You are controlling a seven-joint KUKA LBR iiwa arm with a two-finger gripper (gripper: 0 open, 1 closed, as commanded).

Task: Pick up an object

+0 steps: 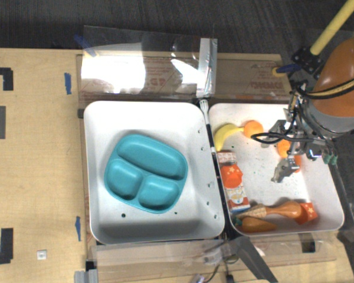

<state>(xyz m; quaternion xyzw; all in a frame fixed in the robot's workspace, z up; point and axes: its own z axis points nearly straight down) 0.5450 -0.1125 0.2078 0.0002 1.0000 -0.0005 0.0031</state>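
The right bin (318,184) holds several objects. A yellow banana-shaped piece (225,134) lies at its back left, with an orange ball (253,127) beside it. A small carton with an orange label (232,181) lies along the left wall. A brown and orange bottle-like object (277,213) lies along the front wall. My gripper (284,171) hangs over the middle right of this bin, pointing down at bare bin floor. A small orange piece (281,148) sits just behind the gripper, partly hidden by its body and cables.
The left bin (100,128) holds a teal divided plate (145,173). A clear plastic sheet (147,69) lies behind the bins. Black cables (270,137) loop from the wrist over the right bin. The arm's orange band (341,78) is at the right.
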